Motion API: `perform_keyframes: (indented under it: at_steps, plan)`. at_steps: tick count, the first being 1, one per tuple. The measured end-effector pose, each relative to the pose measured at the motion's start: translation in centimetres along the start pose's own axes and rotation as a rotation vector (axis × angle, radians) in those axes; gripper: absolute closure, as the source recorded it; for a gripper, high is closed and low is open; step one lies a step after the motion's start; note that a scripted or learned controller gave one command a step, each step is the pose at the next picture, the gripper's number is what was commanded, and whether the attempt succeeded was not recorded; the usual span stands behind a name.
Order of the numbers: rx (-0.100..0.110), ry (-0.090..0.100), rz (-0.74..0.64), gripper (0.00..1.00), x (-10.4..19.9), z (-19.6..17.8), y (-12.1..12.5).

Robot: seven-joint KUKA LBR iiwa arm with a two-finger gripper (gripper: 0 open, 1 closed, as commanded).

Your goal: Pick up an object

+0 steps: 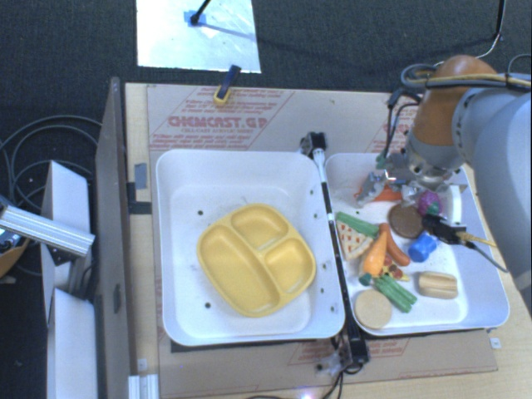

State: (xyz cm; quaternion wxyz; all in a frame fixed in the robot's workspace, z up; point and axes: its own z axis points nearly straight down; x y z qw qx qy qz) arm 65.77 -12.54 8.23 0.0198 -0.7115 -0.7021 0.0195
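the grey arm reaches into the right bin, its wrist covering the far corner. the pincer is a blur against an orange piece, so i cannot tell its state. near it, a pile of toys: carrot, blue piece, brown disc. the left bin holds a yellow tray.

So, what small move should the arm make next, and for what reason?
Probably a short descent onto a single toy. The gripper hovers over the far end of the right bin, beside an orange piece, while the carrot, blue piece and other toys crowd just nearer the camera. I cannot see anything between its fingers, so no grasp seems made yet.
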Motion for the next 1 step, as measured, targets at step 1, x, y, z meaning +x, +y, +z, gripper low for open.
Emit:
perform_keyframes:
  at_steps: [1]
  plan:
    - [0.004, 0.013, -0.005, 0.0, -0.51, -0.02, 0.08]
